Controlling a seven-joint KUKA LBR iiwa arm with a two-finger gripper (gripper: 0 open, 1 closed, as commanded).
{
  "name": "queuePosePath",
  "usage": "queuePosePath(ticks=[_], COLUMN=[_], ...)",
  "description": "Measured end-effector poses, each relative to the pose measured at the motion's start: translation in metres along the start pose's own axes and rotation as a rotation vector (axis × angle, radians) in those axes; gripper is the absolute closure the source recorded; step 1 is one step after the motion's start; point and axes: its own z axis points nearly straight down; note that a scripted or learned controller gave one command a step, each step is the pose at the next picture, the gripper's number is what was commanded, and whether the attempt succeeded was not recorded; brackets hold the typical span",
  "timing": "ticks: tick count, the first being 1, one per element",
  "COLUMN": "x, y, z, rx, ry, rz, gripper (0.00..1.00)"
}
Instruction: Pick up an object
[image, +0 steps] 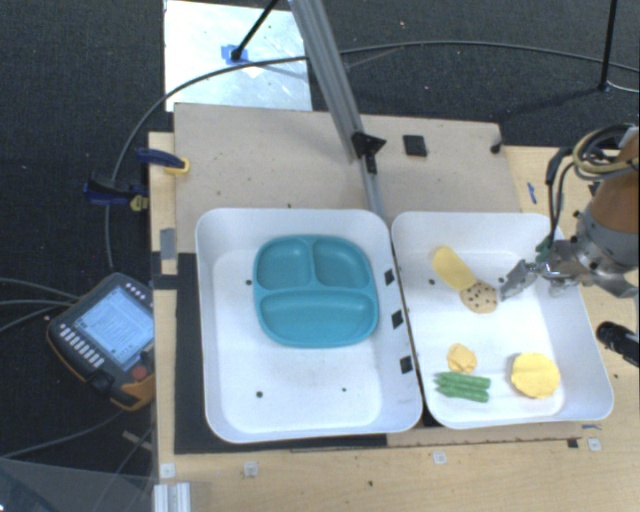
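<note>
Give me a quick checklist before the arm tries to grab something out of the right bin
1. Objects in right bin: ok. Cookie, banana, green beans, and two other yellow pieces lie there.
2. Gripper over that bin: ok, just right of the cookie.
3. Gripper holding anything: cannot tell; nothing visible between its tips.
4. Cookie free of neighbours: not ok, it touches or nearly touches the banana.
5. Teal plate out of the way: ok, in the left bin.

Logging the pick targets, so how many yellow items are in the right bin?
3: an elongated yellow piece near the back left, a small yellow piece front centre beside the green beans, a round yellow piece front right. None seem hidden.
</note>
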Motion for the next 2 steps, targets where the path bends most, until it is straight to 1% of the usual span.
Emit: queuePosePath(ticks=[1,2], x=[0.002,0.001], y=[-0.002,0.000], z=[0.042,0.028], rx=[0.000,-0.007], ry=[0.000,-0.002], rz=[0.000,-0.001], gripper=[0.00,1.00])
